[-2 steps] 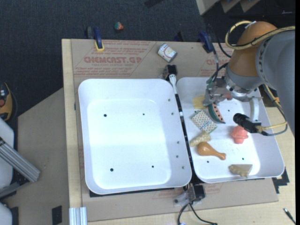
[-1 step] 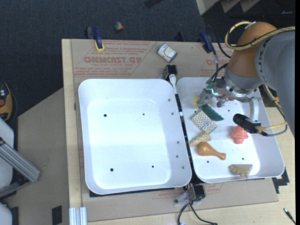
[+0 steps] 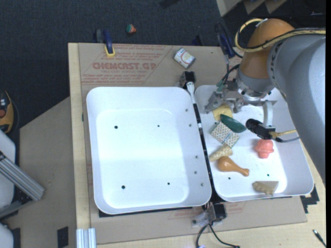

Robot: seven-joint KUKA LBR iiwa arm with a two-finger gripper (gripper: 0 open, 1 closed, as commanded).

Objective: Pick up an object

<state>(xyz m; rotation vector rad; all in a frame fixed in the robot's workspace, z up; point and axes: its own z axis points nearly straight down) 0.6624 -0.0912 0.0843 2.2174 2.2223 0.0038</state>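
My gripper (image 3: 225, 102) hangs low over the far left corner of the right bin (image 3: 295, 177), right above a yellow object (image 3: 222, 112). Just in front of it lie a dark green object (image 3: 232, 123) and a patterned square piece (image 3: 225, 134). Further forward are a beige chunk (image 3: 221, 152) and an orange drumstick-shaped object (image 3: 232, 165). A pink object (image 3: 264, 148) sits to the right, and a tan lump (image 3: 266, 187) lies near the front rim. Nothing can be seen held.
The left bin (image 3: 93, 107) stands beside the right one, and their rims meet at the middle. A small white box (image 3: 184, 58) lies on the cardboard behind the bins. Blue clamps (image 3: 108, 39) hold the board's far edge.
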